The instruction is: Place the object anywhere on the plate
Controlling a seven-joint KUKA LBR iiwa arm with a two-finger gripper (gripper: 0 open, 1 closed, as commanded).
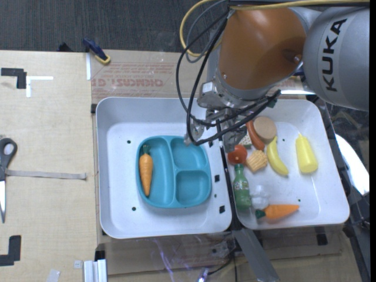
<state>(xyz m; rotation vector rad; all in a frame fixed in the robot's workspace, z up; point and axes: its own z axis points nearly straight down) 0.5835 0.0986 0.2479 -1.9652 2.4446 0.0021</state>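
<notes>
The hand hangs under the arm's orange band, over the far right corner of the plate, near the wall where the two bins meet; cables loop across it, and I cannot tell whether it is open or closed. Nothing shows in its grasp.

Just beneath, the blue plate lies in the left bin — three compartments, with a carrot lying lengthwise in the long left one. The two right compartments are bare.

The right bin holds the rest: a round brown-topped piece partly under the arm, a small red piece beside a pale corn-like chunk, a banana, and a yellow piece to the right of it. Nearer, a green bottle stands by the dividing wall, and a second carrot lies across the near part of the bin.

On the counter to the left, scissors lie at the edge of view — well apart from both bins.
</notes>
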